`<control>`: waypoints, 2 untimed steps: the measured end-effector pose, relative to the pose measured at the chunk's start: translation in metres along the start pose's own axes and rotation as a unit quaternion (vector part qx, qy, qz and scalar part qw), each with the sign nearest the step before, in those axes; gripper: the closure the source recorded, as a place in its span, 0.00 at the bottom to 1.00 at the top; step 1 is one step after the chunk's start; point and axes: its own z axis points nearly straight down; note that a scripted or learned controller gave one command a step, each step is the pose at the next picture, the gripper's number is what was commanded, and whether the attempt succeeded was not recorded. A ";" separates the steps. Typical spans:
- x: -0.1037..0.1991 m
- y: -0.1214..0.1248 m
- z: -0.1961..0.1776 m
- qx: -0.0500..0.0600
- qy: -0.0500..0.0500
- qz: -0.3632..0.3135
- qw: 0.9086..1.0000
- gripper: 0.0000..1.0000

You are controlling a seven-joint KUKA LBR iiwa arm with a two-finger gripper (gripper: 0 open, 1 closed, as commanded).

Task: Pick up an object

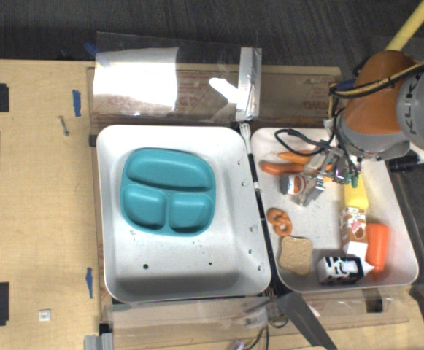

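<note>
While a small shiny metal can [293,185] lies just left of the gripper [315,184] in the right bin [405,265], the jaws' opening cannot be told. Below them sit a knotted pretzel [279,221] and a square bread slice [296,255].

The arm [398,100] is cut off by the right edge. The gripper [312,182] is blurred, and part of an orange carrot-like item [281,168] is hidden beneath it.

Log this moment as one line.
tool over right bin | near carrot | plate in left bin
</note>
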 end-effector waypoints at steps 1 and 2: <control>0.083 -0.044 0.002 -0.004 -0.012 -0.032 0.999 0.00; 0.005 0.013 0.001 -0.004 -0.007 0.137 0.990 0.00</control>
